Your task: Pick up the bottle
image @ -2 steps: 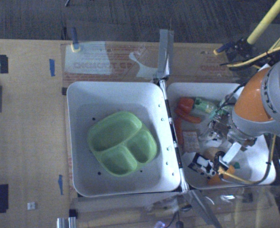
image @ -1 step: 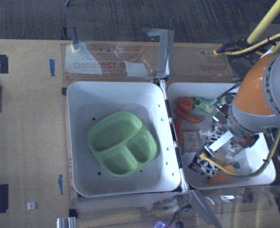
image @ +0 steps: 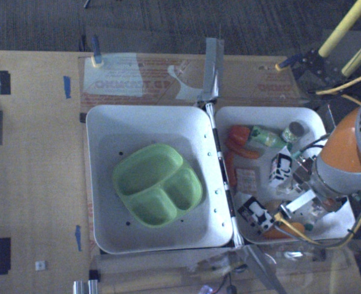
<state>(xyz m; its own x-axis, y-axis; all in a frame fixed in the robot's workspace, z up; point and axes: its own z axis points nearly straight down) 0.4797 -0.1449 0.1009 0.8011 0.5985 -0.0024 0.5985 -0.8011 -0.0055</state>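
While the arm (image: 346,158) leans in from the right, grey with its orange band catching the light, its jaws (image: 297,210) sit low over the near part of the right bin (image: 312,114), and from this angle I cannot tell whether they are open or closed, nor whether anything sits between them. That bin is crowded. The bottle (image: 263,137), green with a paler cap end, lies on its side toward the far part of the bin, just beside an orange-red packet (image: 238,141) at the far left corner. Right of the bottle stands a small grey can (image: 296,128), close to the bin's far wall. Below the packet a flat reddish card with a pale label (image: 246,179) lies against the left wall, and a white box with black markings (image: 282,167) sits between it and the arm's wrist. Nearer the front, a black-and-white patterned thing (image: 257,215) rests just left of the jaws, with something orange (image: 290,228) under them at the front wall; its shape is hard to make out. The bottle is apart from the jaws, across the clutter. Over in the left bin (image: 107,225), a green divided tray (image: 158,184) lies alone, turned at a slant. Both bins rest side by side on the tan desk (image: 33,182).
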